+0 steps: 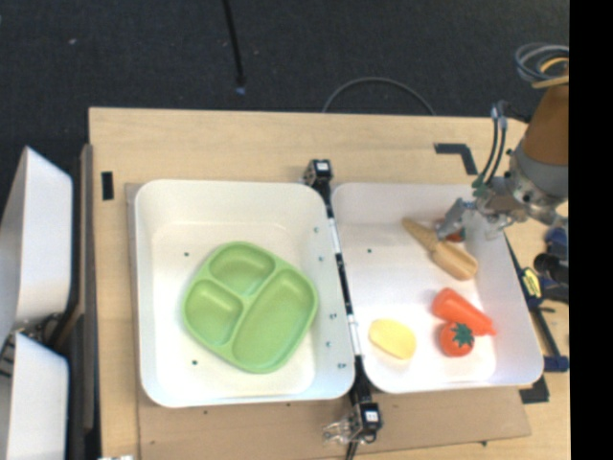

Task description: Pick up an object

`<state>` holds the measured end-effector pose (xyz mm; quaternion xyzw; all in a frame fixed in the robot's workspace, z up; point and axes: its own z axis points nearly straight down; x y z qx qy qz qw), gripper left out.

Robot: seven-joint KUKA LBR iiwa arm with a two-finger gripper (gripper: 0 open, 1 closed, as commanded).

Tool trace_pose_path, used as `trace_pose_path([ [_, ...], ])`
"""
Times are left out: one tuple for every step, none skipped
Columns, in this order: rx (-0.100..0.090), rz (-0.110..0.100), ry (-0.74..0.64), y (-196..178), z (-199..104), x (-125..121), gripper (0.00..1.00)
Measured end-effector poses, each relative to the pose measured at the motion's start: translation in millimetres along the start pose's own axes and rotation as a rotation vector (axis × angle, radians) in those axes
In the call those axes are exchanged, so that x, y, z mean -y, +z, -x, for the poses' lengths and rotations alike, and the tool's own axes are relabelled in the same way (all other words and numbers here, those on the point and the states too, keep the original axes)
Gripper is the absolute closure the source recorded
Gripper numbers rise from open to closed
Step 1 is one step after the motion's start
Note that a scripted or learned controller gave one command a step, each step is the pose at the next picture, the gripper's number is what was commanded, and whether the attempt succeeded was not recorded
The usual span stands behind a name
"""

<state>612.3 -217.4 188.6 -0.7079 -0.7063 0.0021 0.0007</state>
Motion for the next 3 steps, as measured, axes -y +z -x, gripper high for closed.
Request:
trace_pose_path([
  [0.000, 0.000, 0.001, 61, 7, 2, 0.00],
  [0.002, 0.010, 0.000, 45, 8, 0, 1.00],
  [0.000, 0.011, -0.005, 1, 7, -2, 1.00],
])
